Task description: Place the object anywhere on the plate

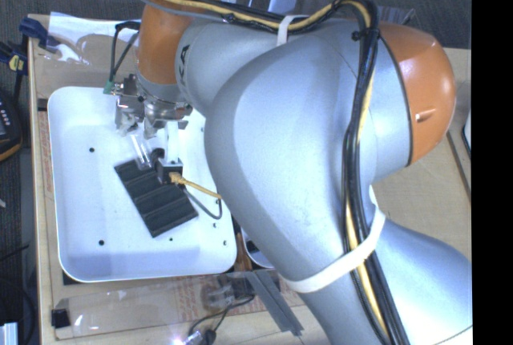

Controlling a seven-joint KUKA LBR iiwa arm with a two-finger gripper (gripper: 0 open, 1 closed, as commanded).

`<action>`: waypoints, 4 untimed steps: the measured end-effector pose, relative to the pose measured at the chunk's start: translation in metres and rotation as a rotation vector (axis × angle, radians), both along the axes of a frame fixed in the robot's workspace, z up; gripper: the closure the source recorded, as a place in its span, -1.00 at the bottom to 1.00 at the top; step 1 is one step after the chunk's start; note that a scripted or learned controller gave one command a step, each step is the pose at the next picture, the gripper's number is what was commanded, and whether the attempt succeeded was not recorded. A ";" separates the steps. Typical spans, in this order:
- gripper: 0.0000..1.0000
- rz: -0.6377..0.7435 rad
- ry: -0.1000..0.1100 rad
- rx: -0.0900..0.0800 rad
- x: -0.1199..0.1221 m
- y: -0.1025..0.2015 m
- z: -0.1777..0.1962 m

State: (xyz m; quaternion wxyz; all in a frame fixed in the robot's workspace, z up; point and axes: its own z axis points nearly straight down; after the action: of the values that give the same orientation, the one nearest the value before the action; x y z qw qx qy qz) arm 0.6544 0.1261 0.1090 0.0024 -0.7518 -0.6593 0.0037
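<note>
The two-finger gripper hangs spread over the dark ribbed rectangular slab mid-bin in the shallow white bin; the slab's flatness could defeat a pinch.

One shallow white plastic bin is fully seen, with one dark ribbed rectangular object inside it (lying flat), and one grey robot arm above.

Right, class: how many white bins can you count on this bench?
2. One white bin lies at the left beneath the hand; a second bin peeks out under the arm, mostly hidden.
</note>
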 end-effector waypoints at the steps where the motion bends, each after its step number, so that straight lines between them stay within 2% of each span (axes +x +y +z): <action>1: 1.00 -0.082 -0.005 0.001 0.001 0.067 0.018; 2: 1.00 0.326 -0.009 0.004 0.002 0.092 0.138; 3: 1.00 0.655 -0.002 0.004 0.001 0.078 0.065; 4: 1.00 0.762 -0.004 0.004 -0.034 0.061 0.087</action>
State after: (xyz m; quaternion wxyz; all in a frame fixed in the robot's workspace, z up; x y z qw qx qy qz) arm 0.6204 0.1868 0.1958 0.0013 -0.4529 -0.8916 0.0016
